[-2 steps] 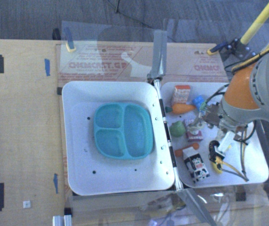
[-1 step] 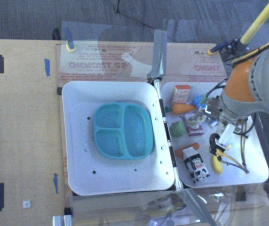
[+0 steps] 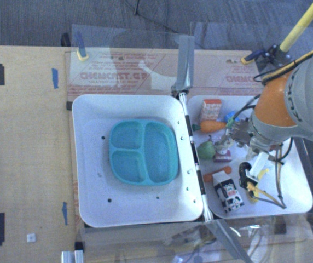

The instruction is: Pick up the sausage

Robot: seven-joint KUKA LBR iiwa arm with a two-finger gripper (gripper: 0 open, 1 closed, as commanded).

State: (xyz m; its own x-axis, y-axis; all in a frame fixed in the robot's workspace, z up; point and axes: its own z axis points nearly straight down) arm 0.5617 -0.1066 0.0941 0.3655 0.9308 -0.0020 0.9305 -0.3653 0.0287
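Observation:
In the right bin [image 3: 299, 199], a short dark red piece [image 3: 222, 158] lies near the middle; it looks like the sausage and is partly hidden by the tool above it. My gripper [image 3: 224, 144] reaches in from the right and hovers right over that piece, beside a green toy [image 3: 205, 149]. I cannot make out whether anything is held. The grey arm with its orange band [image 3: 274, 106] covers the bin's right half.
The left bin [image 3: 91, 163] holds a teal divided plate [image 3: 144, 152]. Around the gripper lie a white-and-red box [image 3: 212, 109], an orange carrot-like toy [image 3: 213, 126], a black-and-white object [image 3: 229, 194], small orange bits [image 3: 208, 177] and a yellow item [image 3: 256, 189]. Cables trail at the bin's right.

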